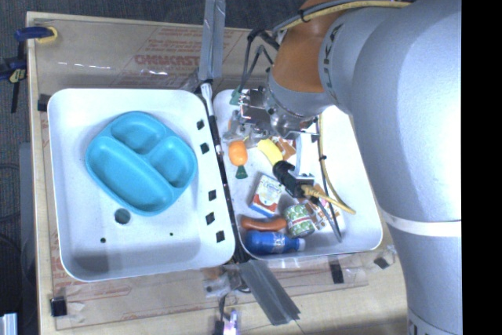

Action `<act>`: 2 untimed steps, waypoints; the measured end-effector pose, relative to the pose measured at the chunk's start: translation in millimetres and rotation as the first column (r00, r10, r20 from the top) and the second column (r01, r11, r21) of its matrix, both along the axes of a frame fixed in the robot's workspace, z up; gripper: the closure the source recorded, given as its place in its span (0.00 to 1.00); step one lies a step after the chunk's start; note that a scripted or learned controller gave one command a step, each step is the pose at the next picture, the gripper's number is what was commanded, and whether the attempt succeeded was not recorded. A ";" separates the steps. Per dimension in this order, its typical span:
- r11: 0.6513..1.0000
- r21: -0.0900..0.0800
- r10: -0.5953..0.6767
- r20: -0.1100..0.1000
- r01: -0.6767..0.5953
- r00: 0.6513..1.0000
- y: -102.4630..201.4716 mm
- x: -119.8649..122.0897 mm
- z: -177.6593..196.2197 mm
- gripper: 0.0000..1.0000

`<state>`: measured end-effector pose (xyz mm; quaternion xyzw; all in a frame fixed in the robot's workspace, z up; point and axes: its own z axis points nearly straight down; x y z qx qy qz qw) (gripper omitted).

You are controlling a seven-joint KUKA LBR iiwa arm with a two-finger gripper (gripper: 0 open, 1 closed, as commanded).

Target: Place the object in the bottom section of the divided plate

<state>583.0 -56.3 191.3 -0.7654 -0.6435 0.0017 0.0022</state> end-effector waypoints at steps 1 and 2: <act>0.979 -0.001 0.204 0.003 -0.204 0.979 56.9 0.6 30.0 1.00; 0.811 0.001 0.585 0.001 -0.585 0.811 117.0 -1.5 -0.4 1.00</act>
